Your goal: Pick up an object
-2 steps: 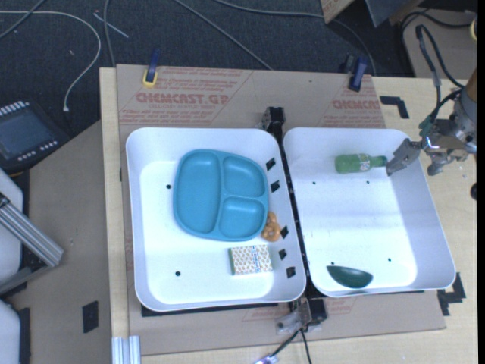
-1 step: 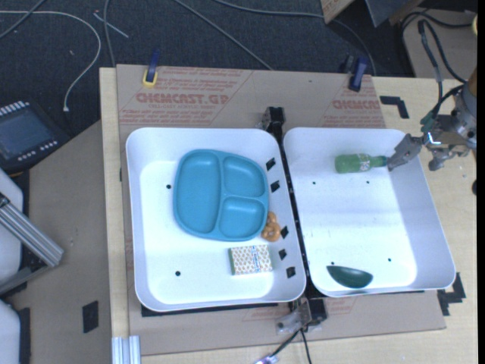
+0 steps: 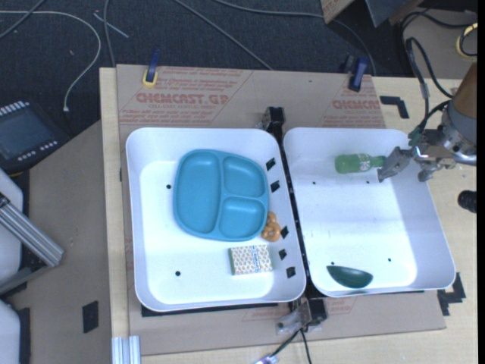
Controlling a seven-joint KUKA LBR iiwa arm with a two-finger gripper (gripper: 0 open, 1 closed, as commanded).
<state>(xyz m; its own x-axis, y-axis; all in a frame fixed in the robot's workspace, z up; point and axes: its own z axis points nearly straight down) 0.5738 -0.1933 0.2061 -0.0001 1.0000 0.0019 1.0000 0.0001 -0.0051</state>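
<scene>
A small green bottle (image 3: 355, 162) lies on its side near the back of the right bin (image 3: 364, 226). A dark green rounded piece (image 3: 349, 277) rests at that bin's front wall. My gripper (image 3: 409, 167) hangs over the bin's right rear corner, just right of the bottle. Its fingers are spread open with nothing between them, and the left finger (image 3: 389, 164) ends close to the bottle's cap. In the left bin (image 3: 151, 226) a blue divided plate (image 3: 221, 194) lies flat, with a small patterned packet (image 3: 250, 259) in front of it and a small orange-brown bit (image 3: 271, 226) by its right edge.
The two bins meet at a black-clipped seam (image 3: 284, 203) down the middle. Cardboard (image 3: 227, 89) covers the bench behind them, held by blue clamps (image 3: 151, 73). Cables (image 3: 76, 21) run across the dark floor at the back.
</scene>
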